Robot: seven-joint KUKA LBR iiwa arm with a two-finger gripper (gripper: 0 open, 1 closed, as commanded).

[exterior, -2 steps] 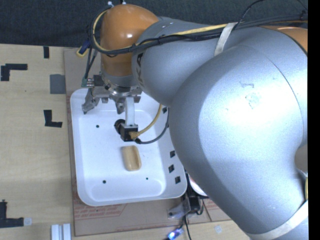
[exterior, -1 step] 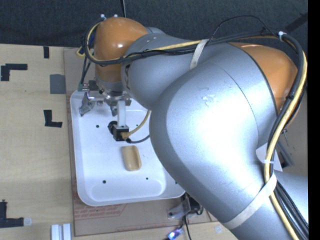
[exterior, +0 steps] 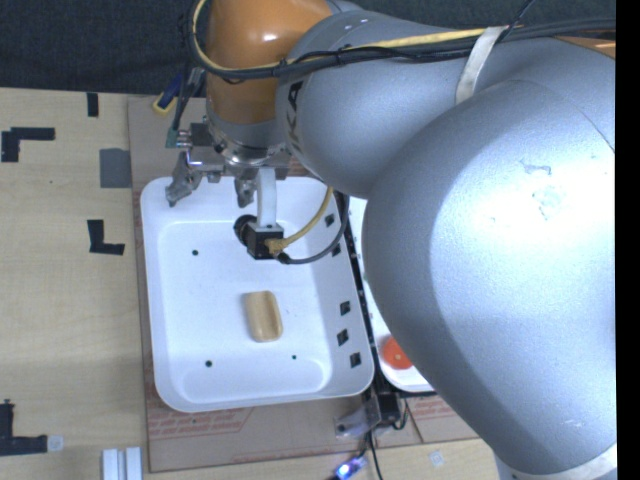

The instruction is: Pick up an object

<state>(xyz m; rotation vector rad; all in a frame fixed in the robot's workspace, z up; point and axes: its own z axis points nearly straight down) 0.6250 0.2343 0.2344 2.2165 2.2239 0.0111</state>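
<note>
from my screen, the wooden bench (exterior: 60, 298) lay furthest left, with a few black tape marks (exterior: 100, 238) and a grey patch (exterior: 115, 166) on it. next came the left bin (exterior: 175, 298), a shallow white tray seen whole except for its far edge, which sat under the wrist. the gripper (exterior: 212, 188) hung over that far left corner of the bin. as far as i could read it, its two metal fingers (exterior: 181, 181) were spread apart with only the white of the bin showing between them, pinching nothing. lower down, near the middle of the bin floor, lay the one thing i could see to pick, a small tan block (exterior: 263, 316) with rounded ends. it lay flat with its long side running toward the near edge, well apart from the gripper and clear of the walls. a few small dark dots (exterior: 208, 363) marked the floor around it. just right of the left bin, a sliver of the right bin (exterior: 404, 376) showed under the arm, with a bit of something orange (exterior: 392, 352) in it, too hidden for me to name. the grey arm (exterior: 500, 218) covered the right side, its orange band (exterior: 255, 28) at the top above the wrist.
</note>
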